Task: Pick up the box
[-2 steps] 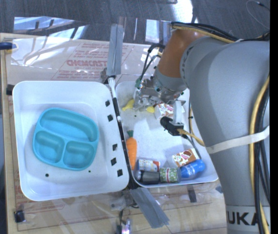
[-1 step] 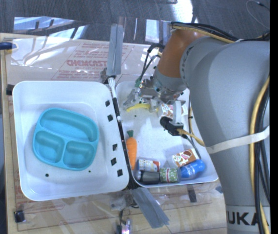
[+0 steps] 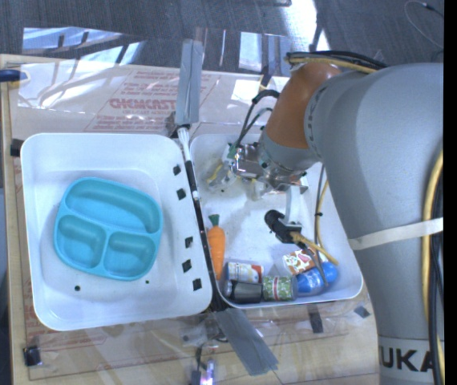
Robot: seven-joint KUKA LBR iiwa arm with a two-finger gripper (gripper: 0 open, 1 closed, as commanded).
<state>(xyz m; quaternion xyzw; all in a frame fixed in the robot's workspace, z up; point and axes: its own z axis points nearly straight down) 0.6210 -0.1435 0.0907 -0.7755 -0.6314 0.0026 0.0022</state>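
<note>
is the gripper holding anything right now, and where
Cannot tell: the gripper sits in the right bin, and no item is visibly held between its fingers.

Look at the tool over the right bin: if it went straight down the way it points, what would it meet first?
Probably the bare white floor of the right bin, just below the tool. The carrot lies nearer the camera, seemingly off that line; depth is uncertain from this slant.

The grey arm (image 3: 373,183) reaches in from the right, bent downward — its orange band (image 3: 297,107) sits above the wrist, and the gripper (image 3: 244,171) hangs low, pointing left
</note>
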